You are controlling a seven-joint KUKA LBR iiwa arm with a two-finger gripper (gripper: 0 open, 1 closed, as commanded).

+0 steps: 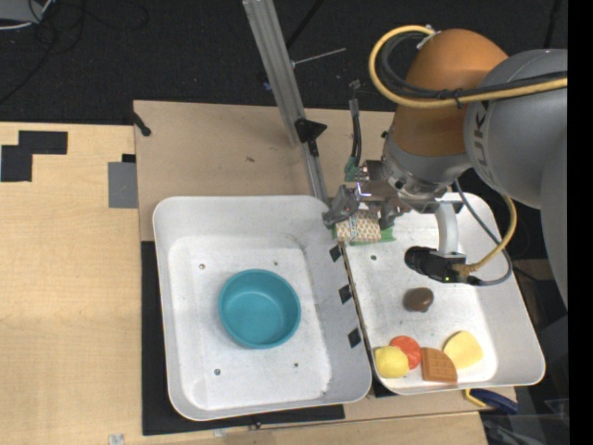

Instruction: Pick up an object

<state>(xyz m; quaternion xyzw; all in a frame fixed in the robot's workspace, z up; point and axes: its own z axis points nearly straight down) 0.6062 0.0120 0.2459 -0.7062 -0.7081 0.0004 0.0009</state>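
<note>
The arm (482, 109) enters from the right side of the camera view and bends down over the far end of the right bin (519, 364). The gripper (363, 213) sits at the top left corner of that bin, just beside the divider where the two bins meet. A small object with a pale, checked surface and a green edge, here called the patterned block (361, 231), lies directly beneath the gripper and touches or nearly touches it. The view does not show whether the gripper grasps this block, and the state of the gripper cannot be determined. The remaining objects lie apart from the gripper in the right bin. A dark brown lump (418, 298) rests near the middle of the bin floor. Four items cluster along the near edge: a yellow ball (392, 362) at the left, a red ball (406, 348) touching it from behind, an orange wafer (439, 366) just to the right, and a yellow block (463, 349) at the right end of the group. The left bin (185, 225) holds a teal bowl (259, 308), upright, near the middle of its floor. A slanted metal rail (278, 63) stands behind the bins and runs down toward the divider.
</note>
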